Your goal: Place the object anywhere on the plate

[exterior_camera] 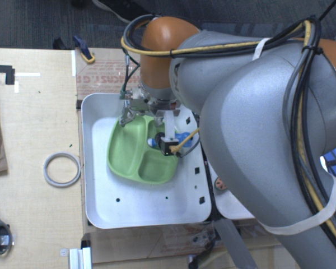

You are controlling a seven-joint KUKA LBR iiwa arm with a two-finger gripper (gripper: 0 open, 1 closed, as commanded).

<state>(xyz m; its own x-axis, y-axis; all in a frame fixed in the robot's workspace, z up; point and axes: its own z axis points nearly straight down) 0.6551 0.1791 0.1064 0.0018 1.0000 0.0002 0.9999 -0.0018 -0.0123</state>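
Over the green plate (139, 153), the arm (252, 122) lowers its end effector (157, 130), grip state unclear.

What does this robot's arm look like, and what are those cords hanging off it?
The arm is bulky, rounded and smooth, in glossy grey, with an orange band above the wrist. Black and yellow cables run along its outside, tied down with white straps. At its tip sits a small metal gripper with black fittings.

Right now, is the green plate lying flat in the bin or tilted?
Tilted, it seems: the green plate lies in the left white bin with its upper end raised toward the claw, showing its two compartments.
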